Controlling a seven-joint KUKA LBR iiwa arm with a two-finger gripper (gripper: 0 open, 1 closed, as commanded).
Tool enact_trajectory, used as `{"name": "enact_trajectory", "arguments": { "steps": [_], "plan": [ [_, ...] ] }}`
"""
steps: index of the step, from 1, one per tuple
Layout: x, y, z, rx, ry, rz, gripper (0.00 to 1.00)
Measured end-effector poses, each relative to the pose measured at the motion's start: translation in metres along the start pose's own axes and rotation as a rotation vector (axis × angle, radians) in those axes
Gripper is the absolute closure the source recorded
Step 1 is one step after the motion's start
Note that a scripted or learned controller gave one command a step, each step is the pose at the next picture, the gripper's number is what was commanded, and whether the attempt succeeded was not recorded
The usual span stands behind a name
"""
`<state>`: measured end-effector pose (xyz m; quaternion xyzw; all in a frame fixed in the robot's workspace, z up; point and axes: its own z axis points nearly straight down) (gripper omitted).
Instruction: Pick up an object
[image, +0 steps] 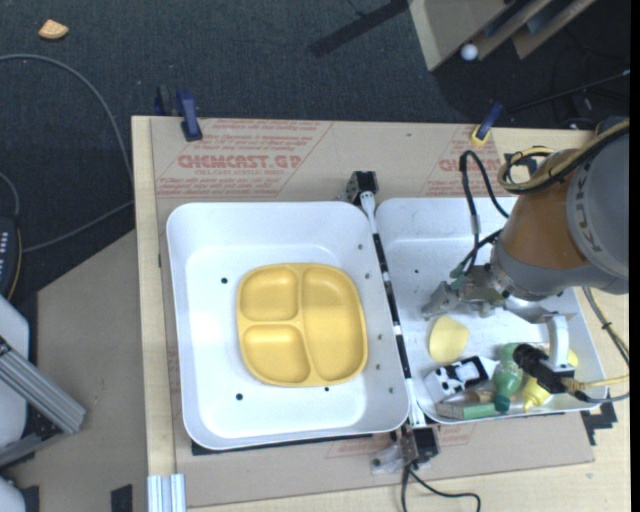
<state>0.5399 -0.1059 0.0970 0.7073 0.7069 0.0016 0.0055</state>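
Currently listed: gripper (447, 298), finger state cannot be told, low inside the right bin (420, 225). Yellow round piece (448, 339) just below the gripper; black-and-white toy (459, 376), green bottle (508, 378) beyond it. Yellow divided plate (301, 324) in left bin (200, 300), well apart.

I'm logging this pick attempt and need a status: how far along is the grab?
Done: the arm has reached over the right bin, and the gripper sits low, just above the yellow round piece. In hand: nothing visible between its fingers. Left: close on an object and lift it; the toys lie clustered at the bin's near edge, and the yellow divided plate rests in the left bin.
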Motion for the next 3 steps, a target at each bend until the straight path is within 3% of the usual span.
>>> {"name": "enact_trajectory", "arguments": {
  "steps": [1, 2, 3],
  "plan": [
    [0.014, -0.033, 0.013, 0.013, 0.007, -0.001, 0.0],
    [0.013, -0.033, 0.003, 0.011, 0.006, 0.0, 1.0],
    [0.081, 0.033, -0.088, 0.009, 0.006, -0.002, 1.0]
  ]
}}
